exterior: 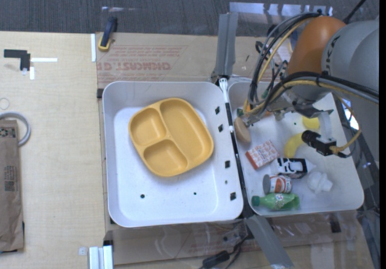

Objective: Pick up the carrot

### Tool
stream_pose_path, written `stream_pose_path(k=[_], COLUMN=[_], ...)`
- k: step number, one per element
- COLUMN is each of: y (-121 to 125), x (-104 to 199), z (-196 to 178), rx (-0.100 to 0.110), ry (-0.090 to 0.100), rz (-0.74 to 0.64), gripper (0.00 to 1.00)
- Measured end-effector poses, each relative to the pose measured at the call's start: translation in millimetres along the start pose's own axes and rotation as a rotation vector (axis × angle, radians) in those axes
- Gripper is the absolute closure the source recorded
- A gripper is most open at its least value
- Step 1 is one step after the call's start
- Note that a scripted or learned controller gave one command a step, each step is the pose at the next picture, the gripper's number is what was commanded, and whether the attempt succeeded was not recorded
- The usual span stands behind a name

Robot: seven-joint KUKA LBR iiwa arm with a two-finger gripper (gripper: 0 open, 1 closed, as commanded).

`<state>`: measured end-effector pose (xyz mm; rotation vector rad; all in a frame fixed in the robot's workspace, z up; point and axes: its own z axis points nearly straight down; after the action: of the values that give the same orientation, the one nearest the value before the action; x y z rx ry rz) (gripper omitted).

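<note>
The arm (338,50) hangs over the right bin (347,198); fingers' state I cannot tell; I'd spot the carrot among the clutter before descending.

Bright, even overhead light — soft shadows, a fairly sharp frame

My arm (350,44) throws a dim shadow over the right bin (347,198), where small items look slightly soft; the left bin (120,159) glows near-white with mild glare on its rim, the yellow plate (172,136) casts a thin shadow, and the clear panel (181,243) along the bottom edge smears reflections — the top floor stays dark
</note>
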<state>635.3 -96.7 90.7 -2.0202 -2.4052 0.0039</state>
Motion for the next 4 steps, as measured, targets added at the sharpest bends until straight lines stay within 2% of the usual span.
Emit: stream_pose_path(k=[1, 2, 3, 4], y=[-23.1, 6.3, -8.1, 13.4], x=[12.6, 25.9, -10.6, -29.8], z=[-100.3, -100.0, -7.6, -125.2], rx=[-0.002, -0.002, -0.001, -0.005], ry=[-0.001, -0.001, 0.0, -0.003], rz=[-0.196, -0.416, -0.616, -0.811], gripper=[0.0, 0.0, 0.0, 0.0])
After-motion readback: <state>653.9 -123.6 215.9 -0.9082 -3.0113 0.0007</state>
